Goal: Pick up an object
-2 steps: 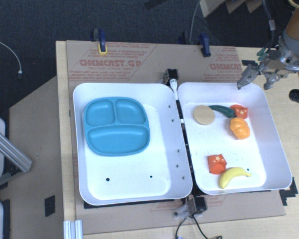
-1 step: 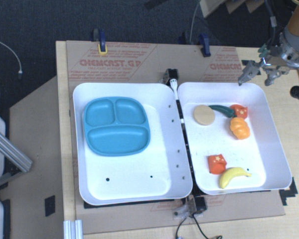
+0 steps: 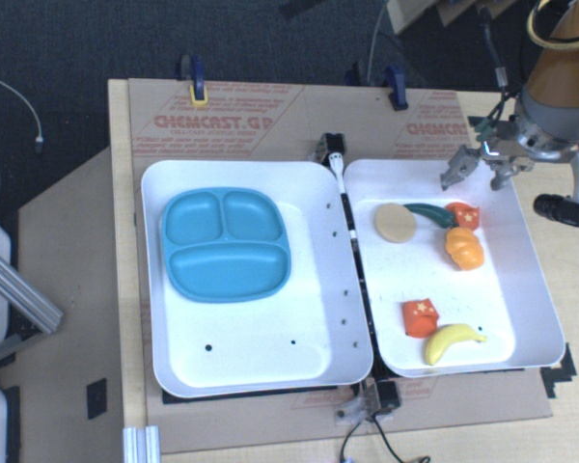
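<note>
Banana lies nearest, untouched: pick not yet started.
I hold my gripper open and empty above the right bin's far edge; orange fruit, red block and tan disc all remain in the bin.

One fixed camera above the bench, slanting down on both bins

Claw hovers open over right white bin w/ yellow plastic banana; blue divided plate in left bin.
</note>
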Controlling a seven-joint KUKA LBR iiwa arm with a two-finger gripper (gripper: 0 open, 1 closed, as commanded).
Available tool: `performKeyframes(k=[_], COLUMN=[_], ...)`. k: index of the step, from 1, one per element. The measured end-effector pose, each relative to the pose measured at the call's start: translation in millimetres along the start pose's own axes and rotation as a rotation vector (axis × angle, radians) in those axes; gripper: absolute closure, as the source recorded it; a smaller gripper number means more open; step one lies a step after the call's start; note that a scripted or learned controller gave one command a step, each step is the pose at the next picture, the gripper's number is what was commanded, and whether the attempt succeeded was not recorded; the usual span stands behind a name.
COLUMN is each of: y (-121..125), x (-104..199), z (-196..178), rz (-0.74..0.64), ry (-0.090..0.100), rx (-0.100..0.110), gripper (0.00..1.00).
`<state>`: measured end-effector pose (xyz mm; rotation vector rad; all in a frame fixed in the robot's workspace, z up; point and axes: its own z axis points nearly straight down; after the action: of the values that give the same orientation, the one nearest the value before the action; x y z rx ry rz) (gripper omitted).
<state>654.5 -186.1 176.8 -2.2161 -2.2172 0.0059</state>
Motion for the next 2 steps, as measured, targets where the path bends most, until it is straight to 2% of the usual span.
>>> performKeyframes(k=[1, 2], y=[5, 8], x=[-2, -2], z=[46, 89], rz=[-0.001, 0.0], ry=[-0.001, 0.0], rx=[-0.001, -0.011], gripper=[0.0, 0.0])
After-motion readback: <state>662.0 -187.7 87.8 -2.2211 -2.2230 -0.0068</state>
